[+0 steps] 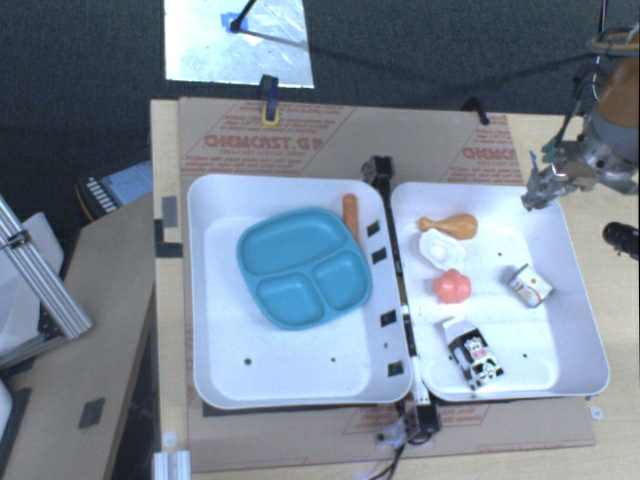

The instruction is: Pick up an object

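Note:
The right bin [575, 298] holds several small items: a brown chicken drumstick [450, 226], a white fried egg [440, 251], a red-pink fruit-shaped piece [452, 286], a small white and orange carton [528, 286] and a black and white cow-print carton [475, 356]. My gripper [538, 190] hangs above the right bin's far right corner, well apart from all of these. Nothing shows between its fingertips. In the left bin [215, 368] lies a blue divided plate [303, 266], with an orange sausage [350, 215] by its far right edge.
A black clip strip [392, 268] runs along the seam between the two bins. The bins rest on a cardboard sheet [300, 138]. A silver foil sheet [238, 28] lies beyond the bench at the back left. Metal framing [35, 278] stands at the left.

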Tool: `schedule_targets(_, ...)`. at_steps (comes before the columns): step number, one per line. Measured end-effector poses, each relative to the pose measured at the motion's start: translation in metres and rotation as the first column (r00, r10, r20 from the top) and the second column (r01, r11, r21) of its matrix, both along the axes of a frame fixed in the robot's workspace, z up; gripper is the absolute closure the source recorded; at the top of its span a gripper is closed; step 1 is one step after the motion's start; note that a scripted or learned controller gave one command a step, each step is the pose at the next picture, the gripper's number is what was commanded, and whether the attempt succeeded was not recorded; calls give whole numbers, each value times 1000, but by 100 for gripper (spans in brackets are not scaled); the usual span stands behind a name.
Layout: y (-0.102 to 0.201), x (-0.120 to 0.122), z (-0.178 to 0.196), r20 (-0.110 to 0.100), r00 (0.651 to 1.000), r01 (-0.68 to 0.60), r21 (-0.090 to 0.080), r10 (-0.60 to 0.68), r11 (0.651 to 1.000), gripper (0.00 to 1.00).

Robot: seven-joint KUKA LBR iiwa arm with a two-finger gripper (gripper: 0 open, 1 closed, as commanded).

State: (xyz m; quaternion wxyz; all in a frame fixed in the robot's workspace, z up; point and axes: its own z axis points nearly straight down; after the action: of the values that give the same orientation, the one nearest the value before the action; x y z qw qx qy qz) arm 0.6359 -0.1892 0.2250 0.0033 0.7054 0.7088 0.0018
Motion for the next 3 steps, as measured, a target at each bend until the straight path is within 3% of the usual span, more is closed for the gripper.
schedule_targets(2, 104, -15, -9, -6, 1000, -5, 4, 5, 1000, 100)
schedule_targets(3, 154, -29, 4, -6, 1000, -4, 3, 4, 1000, 100)
